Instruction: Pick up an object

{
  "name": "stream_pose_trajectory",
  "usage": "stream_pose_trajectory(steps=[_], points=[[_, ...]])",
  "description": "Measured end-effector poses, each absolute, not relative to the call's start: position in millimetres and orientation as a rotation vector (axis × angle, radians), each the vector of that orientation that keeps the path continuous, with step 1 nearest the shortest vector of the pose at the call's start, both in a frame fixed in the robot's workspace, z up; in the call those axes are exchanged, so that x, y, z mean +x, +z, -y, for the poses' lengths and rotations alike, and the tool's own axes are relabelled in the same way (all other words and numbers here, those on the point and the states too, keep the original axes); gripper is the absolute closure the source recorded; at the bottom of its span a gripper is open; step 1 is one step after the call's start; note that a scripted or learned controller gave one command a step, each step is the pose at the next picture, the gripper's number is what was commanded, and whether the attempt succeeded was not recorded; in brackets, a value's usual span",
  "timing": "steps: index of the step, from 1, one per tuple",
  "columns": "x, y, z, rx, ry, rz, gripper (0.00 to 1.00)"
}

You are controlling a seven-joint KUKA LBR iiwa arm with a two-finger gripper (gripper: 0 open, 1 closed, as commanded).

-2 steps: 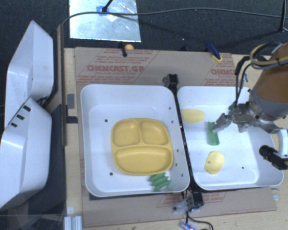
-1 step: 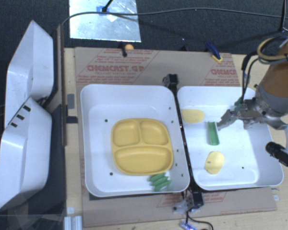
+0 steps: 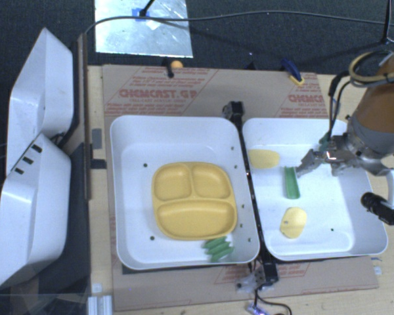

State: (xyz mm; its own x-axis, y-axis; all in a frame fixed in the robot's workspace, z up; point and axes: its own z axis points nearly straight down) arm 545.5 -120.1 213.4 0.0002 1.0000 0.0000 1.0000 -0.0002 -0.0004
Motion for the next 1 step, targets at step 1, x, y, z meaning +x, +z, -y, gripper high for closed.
stream_pose_trajectory(steps=[1], points=[[543.5, 202.8, 124.1, -2.222, 0.0, 2.221, 0.0]])
